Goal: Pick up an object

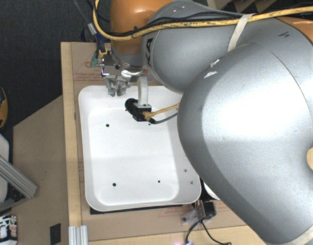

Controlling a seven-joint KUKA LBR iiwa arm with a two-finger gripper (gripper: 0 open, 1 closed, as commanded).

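Observation:
My gripper point(116, 91) hangs at the far edge of the left white bin point(95, 152), just over its back rim and a little left of the bin's middle. Nothing shows in the gripper. The grey arm with its orange band point(131, 14) comes in from the right and covers the right side of the bench, the other bin included. On the left bin's white floor I make out a few small dark dots point(107, 126) and no loose object that I can name.
The bin rests on a tan bench top point(71, 137) with a dark floor to the left. A metal rail point(14, 175) and small clutter lie at the lower left. A cable and connector point(205, 211) sit by the bin's near right corner.

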